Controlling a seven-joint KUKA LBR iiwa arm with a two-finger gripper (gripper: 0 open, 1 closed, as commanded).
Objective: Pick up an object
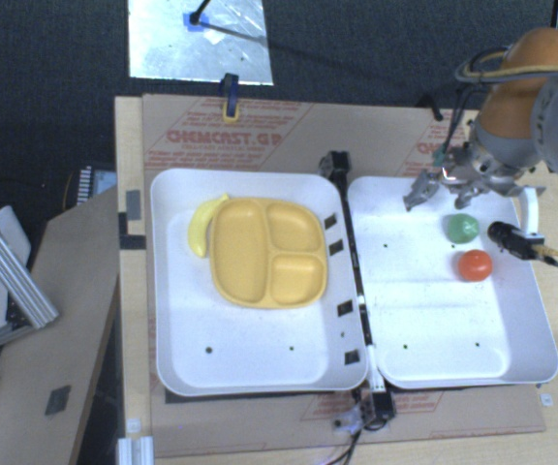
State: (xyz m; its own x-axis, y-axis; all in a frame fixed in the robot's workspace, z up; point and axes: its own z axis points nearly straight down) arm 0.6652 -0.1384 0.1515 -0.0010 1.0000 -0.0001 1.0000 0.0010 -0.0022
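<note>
A green round object [461, 228] lies in the right bin [434, 356] near its far right side. Just in front of it sits a red-orange ball [474, 265]. My gripper [442, 194] hangs over the far edge of the right bin, up and left of the green object, open with nothing between its fingers. In the left bin [177, 347] rests a yellow divided plate [264, 253], and a yellow banana [200, 225] lies against the plate's left rim.
A black divider with clips [349, 260] runs between the two bins. The near half of the right bin shows bare white floor. Cardboard [260, 134] lies under both bins, with a foil sheet [201, 27] beyond it.
</note>
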